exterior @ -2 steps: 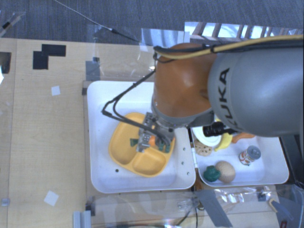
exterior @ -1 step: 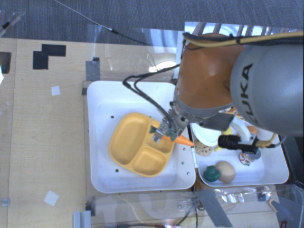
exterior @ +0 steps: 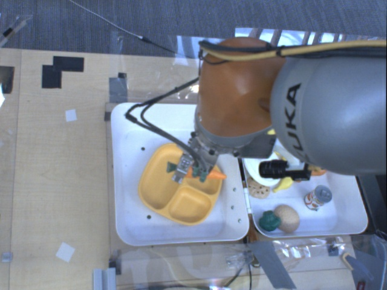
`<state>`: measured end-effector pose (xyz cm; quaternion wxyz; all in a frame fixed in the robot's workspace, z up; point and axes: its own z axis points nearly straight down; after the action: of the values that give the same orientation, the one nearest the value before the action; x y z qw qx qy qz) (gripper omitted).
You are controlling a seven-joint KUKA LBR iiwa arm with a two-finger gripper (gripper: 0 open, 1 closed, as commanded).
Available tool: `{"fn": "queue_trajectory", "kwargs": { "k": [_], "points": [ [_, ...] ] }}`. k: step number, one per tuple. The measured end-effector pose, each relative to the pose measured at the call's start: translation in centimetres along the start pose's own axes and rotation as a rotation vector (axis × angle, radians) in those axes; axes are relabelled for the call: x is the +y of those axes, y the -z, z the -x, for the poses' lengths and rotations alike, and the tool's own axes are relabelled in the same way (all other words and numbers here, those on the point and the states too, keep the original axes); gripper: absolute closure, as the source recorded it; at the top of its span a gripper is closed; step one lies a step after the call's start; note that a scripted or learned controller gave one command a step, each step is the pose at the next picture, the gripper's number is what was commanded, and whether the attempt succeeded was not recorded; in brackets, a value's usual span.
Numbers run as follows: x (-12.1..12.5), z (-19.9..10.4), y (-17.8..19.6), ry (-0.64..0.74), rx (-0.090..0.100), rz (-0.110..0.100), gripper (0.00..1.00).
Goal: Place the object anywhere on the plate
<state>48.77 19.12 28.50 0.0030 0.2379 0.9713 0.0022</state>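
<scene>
Carrot [exterior: 208,174] pinched between the fingers of the gripper [exterior: 192,168] hangs over the yellow plate [exterior: 163,186] in the left bin [exterior: 130,222], so only release seems left.

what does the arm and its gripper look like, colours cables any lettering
The arm is bulky, rounded and grey, with dark "UKA" lettering visible on its shell. Above the wrist sits a wide orange band. A yellowish cable runs along the top, and thin black cables loop from the wrist over the left bin. The gripper is small, grey metal.
</scene>
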Motion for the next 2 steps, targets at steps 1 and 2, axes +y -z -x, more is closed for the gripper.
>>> {"fn": "queue_trajectory", "kwargs": {
  "k": [1,2],
  "points": [
    [-2.6,6.2,-3.2,-0.315,0.001,-0.004,1.00],
    [2.4,1.7,-1.6,-0.289,0.002,0.000,1.00]
  ]
}}
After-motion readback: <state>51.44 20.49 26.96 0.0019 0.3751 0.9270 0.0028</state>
